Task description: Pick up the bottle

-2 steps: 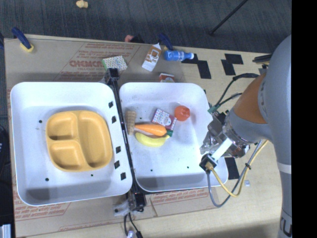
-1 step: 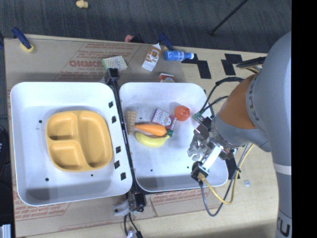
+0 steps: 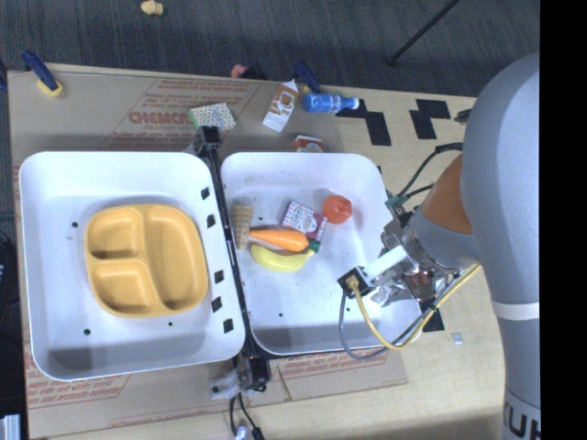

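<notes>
A small blue bottle (image 3: 323, 104) lies on its side on the cardboard behind the right bin (image 3: 367, 168), outside both bins. My gripper (image 3: 393, 285) hangs low over the right bin's right edge, far in front of the bottle. A yellow cable loops below the gripper. I see nothing held in it.
In the right bin lie a carrot (image 3: 279, 239), a banana (image 3: 282, 260), a cone (image 3: 241, 224), a red packet (image 3: 300, 216) and a round red-orange item (image 3: 337, 208). A yellow divided plate (image 3: 147, 259) sits in the left bin. Small cartons (image 3: 281, 106) and a green packet (image 3: 213, 115) lie near the bottle.
</notes>
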`<state>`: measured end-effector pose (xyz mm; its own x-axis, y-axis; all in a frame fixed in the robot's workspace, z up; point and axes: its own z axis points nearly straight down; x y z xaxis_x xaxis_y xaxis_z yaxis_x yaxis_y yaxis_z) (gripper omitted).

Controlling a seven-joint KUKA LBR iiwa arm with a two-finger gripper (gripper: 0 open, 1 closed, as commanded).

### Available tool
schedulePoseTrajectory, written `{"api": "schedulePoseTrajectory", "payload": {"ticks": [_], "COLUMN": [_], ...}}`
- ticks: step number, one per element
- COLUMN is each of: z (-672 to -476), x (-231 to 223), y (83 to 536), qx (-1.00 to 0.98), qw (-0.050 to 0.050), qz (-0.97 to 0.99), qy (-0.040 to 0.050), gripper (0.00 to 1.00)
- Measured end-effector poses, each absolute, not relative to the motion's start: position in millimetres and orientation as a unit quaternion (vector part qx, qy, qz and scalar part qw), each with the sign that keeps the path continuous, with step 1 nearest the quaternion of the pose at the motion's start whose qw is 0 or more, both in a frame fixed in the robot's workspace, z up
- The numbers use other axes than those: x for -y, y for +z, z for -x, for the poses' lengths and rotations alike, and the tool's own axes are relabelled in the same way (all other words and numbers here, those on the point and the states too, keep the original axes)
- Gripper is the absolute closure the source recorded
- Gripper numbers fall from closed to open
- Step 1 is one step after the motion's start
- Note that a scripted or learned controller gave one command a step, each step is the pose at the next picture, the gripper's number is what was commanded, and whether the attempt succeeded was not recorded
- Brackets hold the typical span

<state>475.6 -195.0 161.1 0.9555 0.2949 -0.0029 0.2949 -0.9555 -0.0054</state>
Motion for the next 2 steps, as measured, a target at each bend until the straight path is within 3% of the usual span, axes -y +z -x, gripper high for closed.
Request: {"api": "schedulePoseTrajectory", "payload": {"ticks": [2], "z": [-476.0], "x": [193.3], "y": [180.1], "qx": [0.158], "qw": [0.008], "qz": [0.987], "qy": [0.0048], "gripper": [1.00]}}
